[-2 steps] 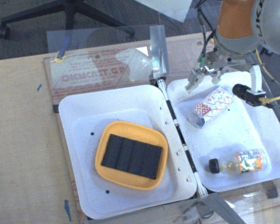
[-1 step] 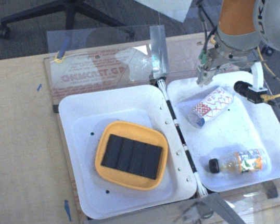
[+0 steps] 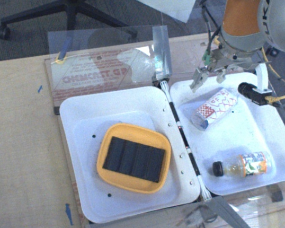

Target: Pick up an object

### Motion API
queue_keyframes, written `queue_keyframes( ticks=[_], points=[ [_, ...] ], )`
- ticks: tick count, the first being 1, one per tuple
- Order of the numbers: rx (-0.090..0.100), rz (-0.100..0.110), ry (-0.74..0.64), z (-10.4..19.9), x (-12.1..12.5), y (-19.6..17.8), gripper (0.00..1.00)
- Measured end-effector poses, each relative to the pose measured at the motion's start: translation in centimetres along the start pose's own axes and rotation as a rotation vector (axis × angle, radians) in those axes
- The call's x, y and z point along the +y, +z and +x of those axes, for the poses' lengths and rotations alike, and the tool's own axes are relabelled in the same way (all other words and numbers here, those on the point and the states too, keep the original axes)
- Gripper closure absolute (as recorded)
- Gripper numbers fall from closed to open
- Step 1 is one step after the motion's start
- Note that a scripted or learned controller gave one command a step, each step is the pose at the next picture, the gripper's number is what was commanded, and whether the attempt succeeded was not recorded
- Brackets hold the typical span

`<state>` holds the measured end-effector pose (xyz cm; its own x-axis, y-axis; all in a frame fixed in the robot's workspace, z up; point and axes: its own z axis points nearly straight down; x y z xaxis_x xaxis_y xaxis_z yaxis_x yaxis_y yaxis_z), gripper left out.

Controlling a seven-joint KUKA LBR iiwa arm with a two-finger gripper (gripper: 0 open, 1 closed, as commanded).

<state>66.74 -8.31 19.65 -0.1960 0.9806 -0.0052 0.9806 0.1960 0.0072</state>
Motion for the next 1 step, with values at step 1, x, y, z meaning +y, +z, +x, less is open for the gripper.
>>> queue_keyframes(
  ticks=[1],
  points=[
    [0.003,0.001,0.029,-3.04,-3.3,10.85,0.0]
  ],
)
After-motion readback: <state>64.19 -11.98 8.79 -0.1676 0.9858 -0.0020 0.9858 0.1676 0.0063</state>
